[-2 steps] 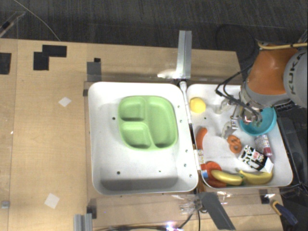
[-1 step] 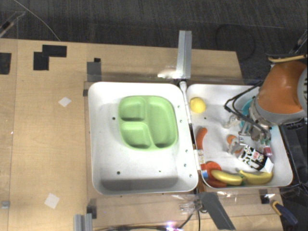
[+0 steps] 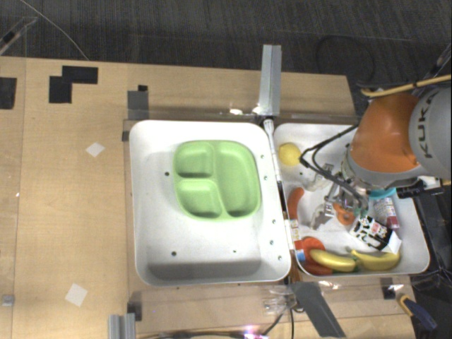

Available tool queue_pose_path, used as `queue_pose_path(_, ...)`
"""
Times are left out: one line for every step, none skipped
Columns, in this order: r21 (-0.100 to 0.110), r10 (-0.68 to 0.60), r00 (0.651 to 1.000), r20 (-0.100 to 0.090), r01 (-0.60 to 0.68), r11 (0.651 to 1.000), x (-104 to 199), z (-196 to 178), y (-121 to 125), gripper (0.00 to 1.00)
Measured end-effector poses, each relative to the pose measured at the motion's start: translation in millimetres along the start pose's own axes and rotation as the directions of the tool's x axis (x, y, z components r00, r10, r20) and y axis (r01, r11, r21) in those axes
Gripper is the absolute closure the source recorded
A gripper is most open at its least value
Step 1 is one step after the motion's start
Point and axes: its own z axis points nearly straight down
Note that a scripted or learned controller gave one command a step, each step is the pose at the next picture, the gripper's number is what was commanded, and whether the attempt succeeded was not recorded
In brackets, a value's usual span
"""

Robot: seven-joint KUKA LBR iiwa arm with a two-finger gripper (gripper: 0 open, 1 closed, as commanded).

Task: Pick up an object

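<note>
The right bin (image 3: 319,128) holds several small items. A yellow lemon-like ball (image 3: 288,154) lies at its far left corner, with a red-orange piece (image 3: 295,202) along the left wall. A red round item (image 3: 308,245) and two bananas (image 3: 332,261) (image 3: 376,260) lie at the near edge. A black-and-white packet (image 3: 374,233) sits just above the bananas. My gripper (image 3: 334,209) hangs low over the middle of this bin, right beside a small orange item (image 3: 345,215). The wrist hides how the gripper meets that item.
The left bin (image 3: 145,189) holds a green divided plate (image 3: 215,179). A metal post (image 3: 270,83) stands behind the wall between the bins. The orange band of the arm (image 3: 385,136) covers the right bin's far right part.
</note>
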Motion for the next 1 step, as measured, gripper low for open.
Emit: queue_pose_path(0.003,0.098,0.995,0.001,-0.098,0.995,-39.2,-79.5,-41.7,0.00)
